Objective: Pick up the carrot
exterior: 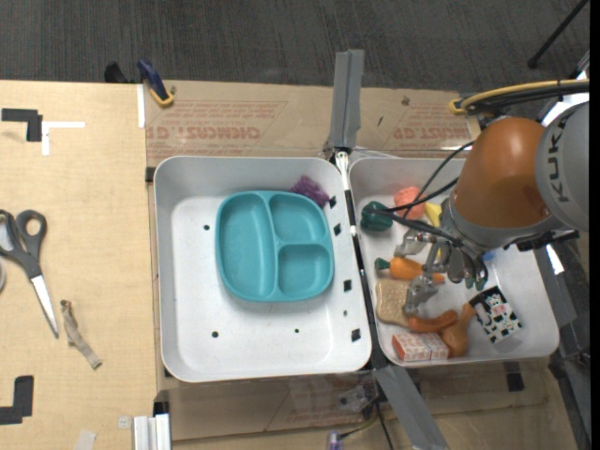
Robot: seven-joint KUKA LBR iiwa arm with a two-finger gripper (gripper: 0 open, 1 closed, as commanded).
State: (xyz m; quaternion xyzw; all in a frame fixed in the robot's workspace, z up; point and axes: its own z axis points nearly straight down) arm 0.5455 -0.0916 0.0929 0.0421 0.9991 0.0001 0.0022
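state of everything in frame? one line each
claw: low in the right bin, over the food items
carrot: lying in right bin, left of the claw
divided plate: upright in left bin
scissors: on the bench, blades shut
right bin: crowded with toy food

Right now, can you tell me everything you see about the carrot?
The carrot is a small orange toy, smooth like plastic, with a dark green stub at its left end. It lies on its side in the right bin, near that bin's left wall. The gripper is right over its right end, hiding part of it. Just below the carrot sits a tan bread slice. Whether the carrot touches the slice is hard to tell.
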